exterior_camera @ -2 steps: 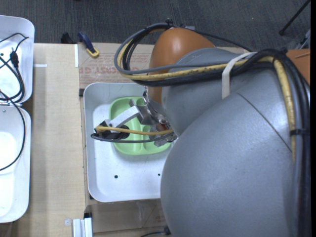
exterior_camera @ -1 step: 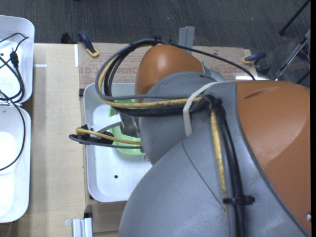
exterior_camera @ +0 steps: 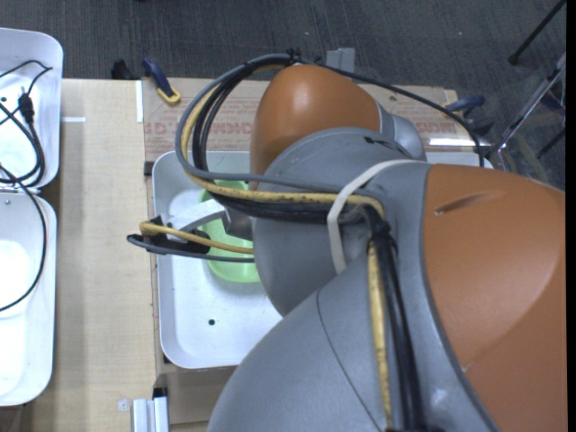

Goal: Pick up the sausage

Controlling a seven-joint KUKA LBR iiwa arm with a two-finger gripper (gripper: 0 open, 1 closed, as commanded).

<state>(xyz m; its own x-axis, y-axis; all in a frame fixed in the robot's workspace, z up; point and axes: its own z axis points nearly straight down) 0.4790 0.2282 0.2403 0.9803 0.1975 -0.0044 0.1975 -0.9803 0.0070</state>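
- Sausage: I cannot tell where it lies; on my camera view the arm (exterior_camera: 360,268) covers most of the white bin (exterior_camera: 175,331) it reaches into.
- Gripper (exterior_camera: 237,230): it sits low over the upper part of that bin, tucked under the wrist and a loop of black and yellow cables (exterior_camera: 193,124). I cannot tell whether it is clenched or released, or whether it grasps anything.
- Just beside the gripper, a pale green thing (exterior_camera: 232,266) rests on the bin floor, its right part hidden under the arm.
- A small dark speck (exterior_camera: 211,322) lies on the bare floor nearer the bin's lower edge, well apart from the green thing.
- The bin stands on a pale wooden bench (exterior_camera: 99,241), with printed cardboard (exterior_camera: 166,124) at its upper edge.
- A blue-handled clamp (exterior_camera: 158,79) rests at the top of the bench.
- At the left edge, two white trays (exterior_camera: 45,88) stand one above the other, black wires (exterior_camera: 31,151) trailing across them.
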